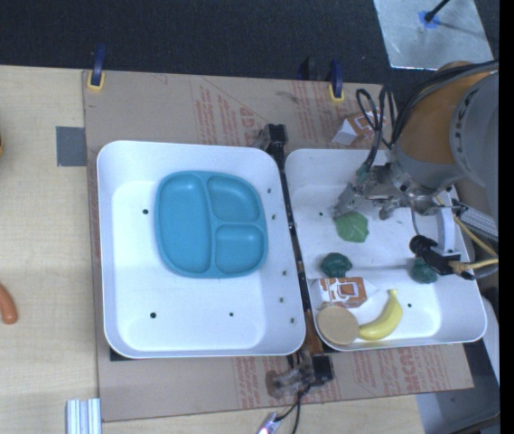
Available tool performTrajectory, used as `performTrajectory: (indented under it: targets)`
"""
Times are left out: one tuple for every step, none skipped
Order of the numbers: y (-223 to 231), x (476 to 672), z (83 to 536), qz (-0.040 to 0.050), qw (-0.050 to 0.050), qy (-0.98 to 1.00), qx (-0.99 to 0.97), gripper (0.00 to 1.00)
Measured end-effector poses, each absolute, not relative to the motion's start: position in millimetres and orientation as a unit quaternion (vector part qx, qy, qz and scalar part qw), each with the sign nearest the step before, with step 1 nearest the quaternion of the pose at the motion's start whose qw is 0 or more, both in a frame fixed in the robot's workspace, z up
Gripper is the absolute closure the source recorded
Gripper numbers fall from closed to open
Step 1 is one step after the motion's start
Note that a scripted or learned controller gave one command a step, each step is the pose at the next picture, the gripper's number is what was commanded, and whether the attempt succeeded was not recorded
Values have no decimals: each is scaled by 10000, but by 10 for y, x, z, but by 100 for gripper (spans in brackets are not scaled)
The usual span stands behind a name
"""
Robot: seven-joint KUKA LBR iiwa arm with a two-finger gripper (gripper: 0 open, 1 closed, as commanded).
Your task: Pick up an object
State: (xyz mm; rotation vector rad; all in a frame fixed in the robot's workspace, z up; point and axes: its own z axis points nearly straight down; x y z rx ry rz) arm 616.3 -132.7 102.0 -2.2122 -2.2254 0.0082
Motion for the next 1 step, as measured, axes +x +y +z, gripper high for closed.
performTrajectory:
  targets:
    - [-1228, 6216, 920, 15, 16, -7090, -7052, 0]
